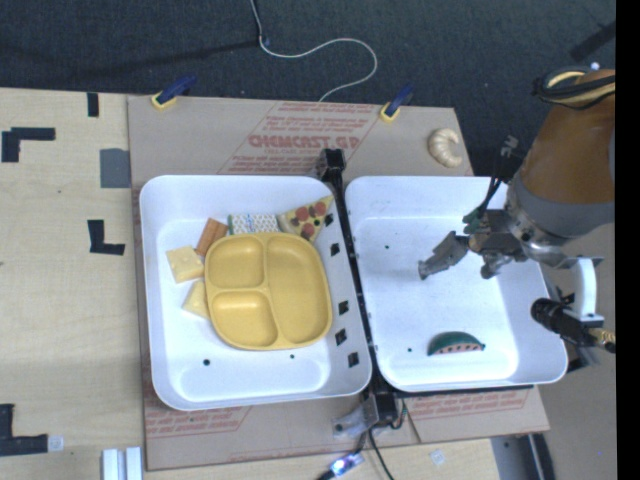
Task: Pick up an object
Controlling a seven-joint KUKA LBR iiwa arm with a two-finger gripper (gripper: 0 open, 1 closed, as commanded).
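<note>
Where cardboard (300, 138) edges the bins (165, 268), red print reads "CHEMGRASS".

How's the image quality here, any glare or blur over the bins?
Camera view: lighting is even and soft, with no strong glare on the white bins; the yellow divided plate is fairly sharp, while the end effector and watermelon slice toy look slightly soft, with only faint shadows beneath them.

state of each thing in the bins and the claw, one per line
yellow divided plate: upright in left bin, lying over small flat pieces
watermelon slice: lying flat in right bin, untouched
claw: over right bin, nothing visibly gripped
left bin: holds plate
right bin: holds slice
</note>
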